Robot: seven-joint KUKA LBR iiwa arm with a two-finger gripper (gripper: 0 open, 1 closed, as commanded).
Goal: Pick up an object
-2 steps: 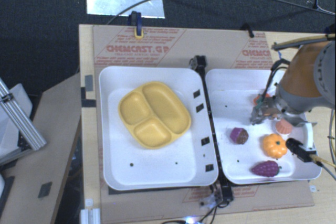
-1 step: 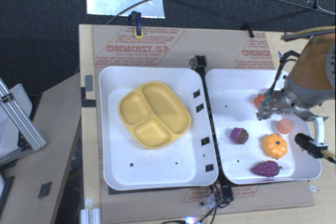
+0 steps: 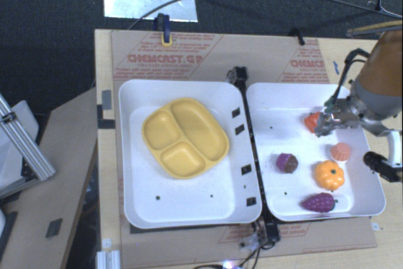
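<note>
Purple grapes [image 3: 318, 202] lie nearest, while the hand [image 3: 325, 125], its opening impossible to judge, crowds a seemingly light, smooth red-orange toy [image 3: 311, 121] best pinched across its middle.

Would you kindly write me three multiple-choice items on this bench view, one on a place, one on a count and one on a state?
1. Where does the yellow divided plate lie?
A. In the left bin
B. In the right bin
C. On the cardboard behind the bins

2. How many small toy foods lie in the right bin?
A. Two
B. Five
C. Eight

3. Where is the pincer?
A. Over the plate
B. Right beside the orange-red toy
C. Outside both bins

Answers: 1 A, the plate rests on the left bin floor. 2 B, orange-red, pink, dark purple, orange pumpkin, purple grapes. 3 B, its tip sits beside that toy at the right bin's upper right.
</note>
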